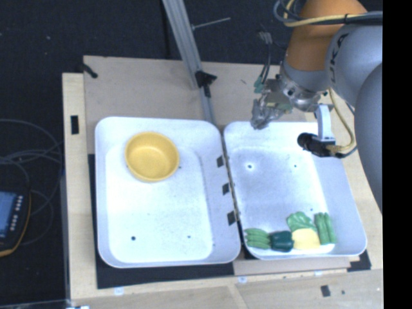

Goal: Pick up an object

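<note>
Camera view — claw over right bin's far rim.

Grey metal pole across bench, handheld screen at left

Two bins sit side by side on the bench. The left bin has a bowl in it, up at about 10 o'clock. The right bin has a little heap of toy veggies down at about 5 o'clock, close against its near wall. The gripper hangs over the far edge of the right bin, at about 11 o'clock, well apart from the heap. A pole leans behind the bins, near the gap between them.
</note>
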Tool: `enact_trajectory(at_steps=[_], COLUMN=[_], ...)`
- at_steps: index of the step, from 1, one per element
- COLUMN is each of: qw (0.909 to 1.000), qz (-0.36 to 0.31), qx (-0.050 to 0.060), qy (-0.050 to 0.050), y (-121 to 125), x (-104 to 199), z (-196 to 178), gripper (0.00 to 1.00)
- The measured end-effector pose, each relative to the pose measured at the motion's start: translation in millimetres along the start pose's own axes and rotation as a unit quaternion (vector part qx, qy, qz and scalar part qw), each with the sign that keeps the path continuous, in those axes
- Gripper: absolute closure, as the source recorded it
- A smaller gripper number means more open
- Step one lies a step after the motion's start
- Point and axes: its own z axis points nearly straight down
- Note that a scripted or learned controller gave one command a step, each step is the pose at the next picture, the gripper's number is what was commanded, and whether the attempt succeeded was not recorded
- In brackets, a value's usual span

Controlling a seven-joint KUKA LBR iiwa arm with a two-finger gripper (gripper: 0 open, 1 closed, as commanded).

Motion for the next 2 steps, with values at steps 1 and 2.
enact_trajectory(at_steps=[1,2], qw=[1.0,1.0], qz=[0.0,0.0], qx=[0.0,0.0], qy=[0.0,0.0], y=[2.1,-6.4], x=[53.4,105.8], z=[10.0,6.4], gripper=[1.0,1.0])
